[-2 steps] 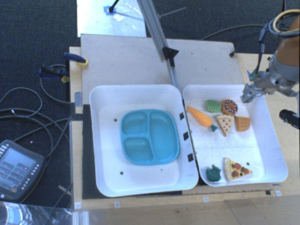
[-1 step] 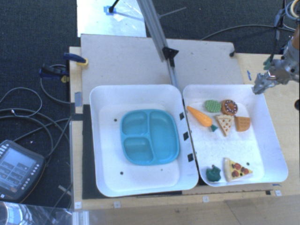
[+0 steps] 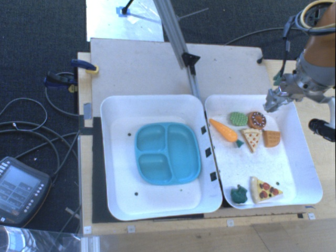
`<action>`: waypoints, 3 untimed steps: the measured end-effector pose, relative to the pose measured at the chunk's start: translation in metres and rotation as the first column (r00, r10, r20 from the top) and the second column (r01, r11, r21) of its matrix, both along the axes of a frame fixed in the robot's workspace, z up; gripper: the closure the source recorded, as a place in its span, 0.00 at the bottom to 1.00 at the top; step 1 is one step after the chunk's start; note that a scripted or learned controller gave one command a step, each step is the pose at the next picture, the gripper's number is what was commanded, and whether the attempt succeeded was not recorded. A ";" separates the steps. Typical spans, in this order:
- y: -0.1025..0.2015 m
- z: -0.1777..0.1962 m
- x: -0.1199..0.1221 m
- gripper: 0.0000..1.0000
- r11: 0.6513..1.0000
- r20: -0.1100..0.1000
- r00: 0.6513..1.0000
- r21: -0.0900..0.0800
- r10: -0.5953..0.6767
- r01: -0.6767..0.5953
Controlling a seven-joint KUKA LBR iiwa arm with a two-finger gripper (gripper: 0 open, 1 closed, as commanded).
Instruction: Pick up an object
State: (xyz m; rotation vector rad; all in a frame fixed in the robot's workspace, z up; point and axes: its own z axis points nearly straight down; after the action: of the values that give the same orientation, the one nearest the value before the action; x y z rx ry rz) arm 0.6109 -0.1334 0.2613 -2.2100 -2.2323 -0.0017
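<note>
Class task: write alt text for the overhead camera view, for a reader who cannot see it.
A grey robot gripper hovers over the right bin, near toy food: carrot, doughnut, pizza slices. The left bin holds a blue divided plate.

Divided tray [image 3: 168, 153] in left bin [image 3: 113, 156]; toy foods in right bin [image 3: 302, 156]; tool [image 3: 274, 102] above right bin's far edge.

Bright, even overhead light is washing the scene, with a slightly soft picture throughout.

Glare is bleaching the pale sheet [image 3: 123, 12] at 12 o'clock and the white bins' rims [image 3: 157, 100]; shadows are staying faint and short under the blue tray [image 3: 168, 154]. The dark carpet [image 3: 37, 30] at 9 o'clock is losing detail, and the claw [image 3: 273, 103] at 2 o'clock is looking mildly blurred.
</note>
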 end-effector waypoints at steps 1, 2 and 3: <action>0.041 0.001 -0.016 1.00 1.000 0.000 1.000 0.000 0.000 0.000; 0.100 0.003 -0.033 1.00 1.000 0.000 1.000 0.002 0.001 -0.001; 0.149 -0.013 -0.053 1.00 1.000 -0.002 1.000 0.002 0.000 0.000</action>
State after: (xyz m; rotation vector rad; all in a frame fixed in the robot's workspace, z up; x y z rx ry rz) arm 0.5574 0.0161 0.2484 -2.2078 -2.2310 -0.0013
